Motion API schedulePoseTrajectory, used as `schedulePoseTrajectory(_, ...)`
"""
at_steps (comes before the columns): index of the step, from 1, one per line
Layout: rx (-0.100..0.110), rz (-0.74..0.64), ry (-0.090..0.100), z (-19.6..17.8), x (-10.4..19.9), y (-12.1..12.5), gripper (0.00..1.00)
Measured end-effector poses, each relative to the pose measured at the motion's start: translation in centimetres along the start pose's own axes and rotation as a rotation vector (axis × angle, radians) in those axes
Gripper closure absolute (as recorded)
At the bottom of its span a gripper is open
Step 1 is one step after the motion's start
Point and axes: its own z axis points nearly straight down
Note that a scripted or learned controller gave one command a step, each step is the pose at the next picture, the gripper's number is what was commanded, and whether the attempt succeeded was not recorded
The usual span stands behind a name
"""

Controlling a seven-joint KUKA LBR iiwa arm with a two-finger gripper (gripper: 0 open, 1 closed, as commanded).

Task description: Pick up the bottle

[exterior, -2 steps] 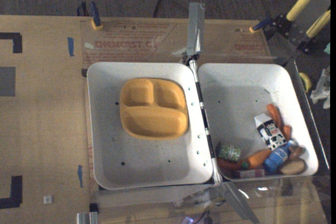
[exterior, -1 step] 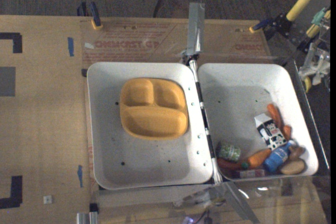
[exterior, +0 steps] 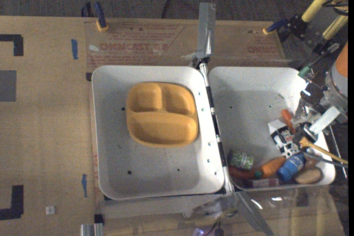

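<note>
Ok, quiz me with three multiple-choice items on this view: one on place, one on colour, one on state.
1. The divided plastic tray lies in:
A. left bin
B. right bin
C. on the cardboard

2. The small plastic bottle is:
A. green
B. blue
C. white

3. The bottle is:
A. standing upright
B. hanging from the tool
C. lying down

Key: 1 A, the tray sits in the left white bin. 2 B, its body is blue. 3 C, it lies tilted among the clutter in the right white bin, at that bin's near right corner.
</note>
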Motion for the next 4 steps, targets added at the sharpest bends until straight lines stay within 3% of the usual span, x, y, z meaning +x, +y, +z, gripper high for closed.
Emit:
schedulePoseTrajectory(1, -0.002, 0.200, 0.000, -8.7, -3.8, 3.6, 1.00)
schedulePoseTrajectory(2, -0.002, 0.196, -0.002, -9.6, -3.7, 3.6, 1.00)
schedulePoseTrajectory(3, -0.003, 0.297, 0.000, -14.6, -8.4, 7.8, 1.00)
schedulePoseTrajectory(4, 0.000, 0.330, 0.000, -7.4, -6.7, 6.2, 1.00)
